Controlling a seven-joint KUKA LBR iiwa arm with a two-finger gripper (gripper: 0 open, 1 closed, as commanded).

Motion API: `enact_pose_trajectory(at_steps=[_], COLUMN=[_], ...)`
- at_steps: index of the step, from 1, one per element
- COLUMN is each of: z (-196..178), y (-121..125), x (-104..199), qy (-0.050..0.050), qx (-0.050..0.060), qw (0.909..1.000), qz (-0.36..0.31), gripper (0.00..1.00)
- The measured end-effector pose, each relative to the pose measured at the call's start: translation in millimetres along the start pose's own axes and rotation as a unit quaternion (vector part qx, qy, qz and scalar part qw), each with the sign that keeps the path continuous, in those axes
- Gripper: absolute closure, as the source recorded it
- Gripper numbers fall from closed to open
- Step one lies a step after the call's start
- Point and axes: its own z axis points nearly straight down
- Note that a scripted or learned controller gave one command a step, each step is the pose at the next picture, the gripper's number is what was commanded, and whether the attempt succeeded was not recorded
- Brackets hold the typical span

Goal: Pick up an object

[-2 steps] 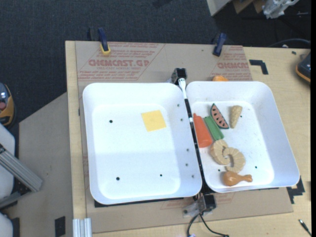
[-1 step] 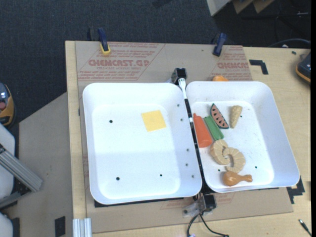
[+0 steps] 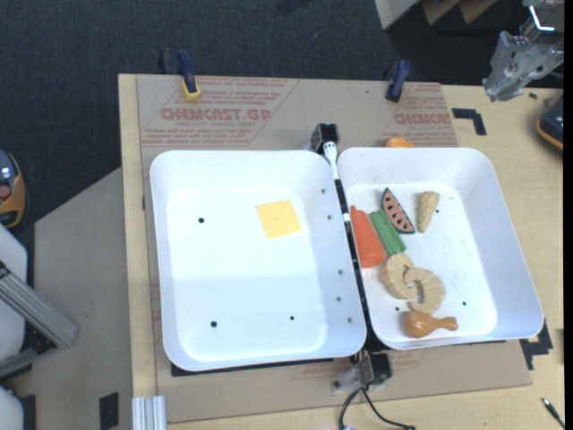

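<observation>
A flat yellow square [image 3: 278, 219] lies alone in the left bin [image 3: 179, 267]. The right bin [image 3: 501, 240] holds an orange carrot piece [image 3: 365, 238], a green stick [image 3: 388, 231], a watermelon slice [image 3: 397, 210], a beige cone [image 3: 427, 210], a tan pretzel-like piece [image 3: 413, 281] and a drumstick [image 3: 429, 323]. My gripper [image 3: 512, 77] hangs at the top right of the camera view, beyond the right bin's far corner and well away from every object. Nothing shows between its fingers.
A small orange object [image 3: 398, 141] peeks out just behind the right bin's far rim. Two blue clamps [image 3: 187, 72] [image 3: 397, 79] hold the brown board at its far edge. A black clip [image 3: 324, 136] sits where the bins meet.
</observation>
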Motion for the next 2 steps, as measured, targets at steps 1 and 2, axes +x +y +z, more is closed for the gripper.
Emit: enact_pose_trajectory(at_steps=[1,2], z=[1.5,0.9], y=[-47.3,-68.8], x=[79.6,-39.8], qy=[-0.001,-0.003], qx=[0.001,0.001], qw=[1.0,0.9999], qz=[0.002,0.014], gripper=[1.0,1.0])
